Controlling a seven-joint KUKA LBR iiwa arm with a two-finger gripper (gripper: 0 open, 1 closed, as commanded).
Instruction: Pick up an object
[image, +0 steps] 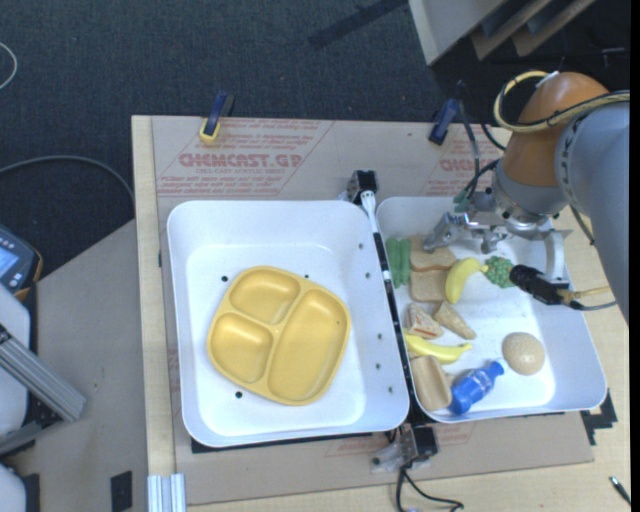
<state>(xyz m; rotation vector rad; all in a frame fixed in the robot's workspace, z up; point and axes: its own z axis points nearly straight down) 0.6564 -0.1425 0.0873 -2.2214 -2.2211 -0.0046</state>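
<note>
Curved yellow banana (458, 277) beside knobbly green broccoli (497, 270), under metal hand (478, 232)

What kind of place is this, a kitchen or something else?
Probably a robotics lab, not a kitchen: a robot arm reaches over two white bins clamped to a board, one holding toy food like a banana.

Both white bins (190, 330) look like smooth, semi-gloss moulded plastic. The yellow divided plate (278, 333) is plastic with a soft sheen. The blue bottle (473, 387) is glossy plastic. The counter (160, 160) surface appears as matt brown board, printed in red. The arm's orange band (560, 100) is glossy; its grey casing (605, 170) is matt.
</note>
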